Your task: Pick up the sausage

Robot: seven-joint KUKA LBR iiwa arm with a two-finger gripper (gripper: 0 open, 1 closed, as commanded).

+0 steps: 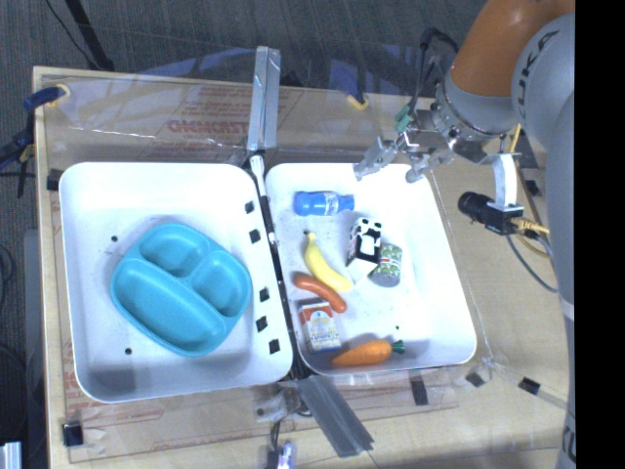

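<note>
Blue plate (182, 286) sits mid left bin (88, 189). Right bin (439, 262): sausage (319, 292) near left wall, touching banana (325, 263) just behind it; packet (321, 328) just in front; carrot (363, 353) at front edge; bottle (323, 202) near back left corner; cow toy (366, 241) and can (387, 264) mid-bin. Gripper (394, 164) above back edge, fingers spread, nothing between them.

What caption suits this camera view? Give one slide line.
Open gripper hovers over the right bin's far edge; sausage lies beside the banana.
</note>
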